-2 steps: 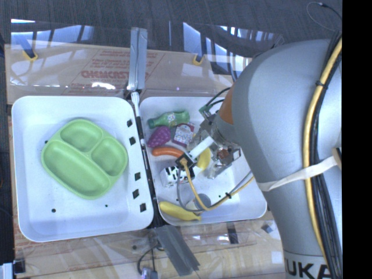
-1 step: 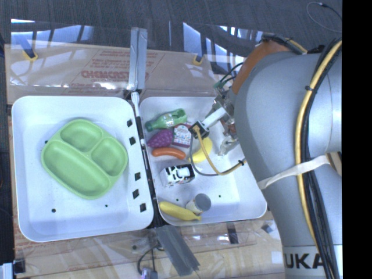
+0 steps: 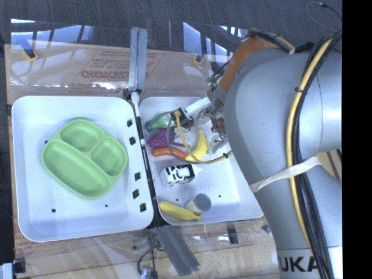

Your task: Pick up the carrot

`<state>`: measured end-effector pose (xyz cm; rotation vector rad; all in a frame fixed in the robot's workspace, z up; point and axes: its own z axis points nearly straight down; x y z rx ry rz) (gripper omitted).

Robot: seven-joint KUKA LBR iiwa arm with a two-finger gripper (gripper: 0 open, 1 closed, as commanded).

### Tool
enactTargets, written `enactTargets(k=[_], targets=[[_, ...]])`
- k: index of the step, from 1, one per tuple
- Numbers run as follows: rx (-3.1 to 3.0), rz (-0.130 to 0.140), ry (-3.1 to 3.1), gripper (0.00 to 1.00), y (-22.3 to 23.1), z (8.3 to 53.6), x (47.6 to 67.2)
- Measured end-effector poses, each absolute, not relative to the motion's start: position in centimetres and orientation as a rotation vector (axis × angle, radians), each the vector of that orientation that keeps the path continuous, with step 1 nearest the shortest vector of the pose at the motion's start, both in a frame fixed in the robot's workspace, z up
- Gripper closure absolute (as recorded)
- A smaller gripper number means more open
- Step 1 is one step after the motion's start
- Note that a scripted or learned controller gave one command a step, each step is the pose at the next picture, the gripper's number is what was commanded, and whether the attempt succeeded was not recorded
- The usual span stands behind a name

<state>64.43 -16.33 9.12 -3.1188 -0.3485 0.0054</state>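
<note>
Gripper: grey two-finger gripper (image 3: pixel 217 136) on the single arm hangs over the right part of the right-hand shallow white bin (image 3: pixel 229 192); I cannot tell whether it is open or closed.
Carrot: small orange plastic carrot (image 3: pixel 168 151) lies low on the left side of that bin, just near of a purple bunch of toy grapes (image 3: pixel 157 137) and far of a black-and-white carton (image 3: pixel 179 174).
Axis: its length runs roughly left to right.
Direction: the carrot lies left of the gripper and slightly nearer.
Between: a curved yellow banana (image 3: pixel 200 147) sits between them, seemingly touching the carrot's right end.
Judgement: the reach probably has to travel left past the banana, closing across the carrot's near-far width.
</note>
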Motion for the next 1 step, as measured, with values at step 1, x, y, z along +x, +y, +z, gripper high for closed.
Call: enactTargets(k=[1], targets=[[-3.120, 0.007, -0.323, 0.00, -15.02, 14.65, 57.69]])
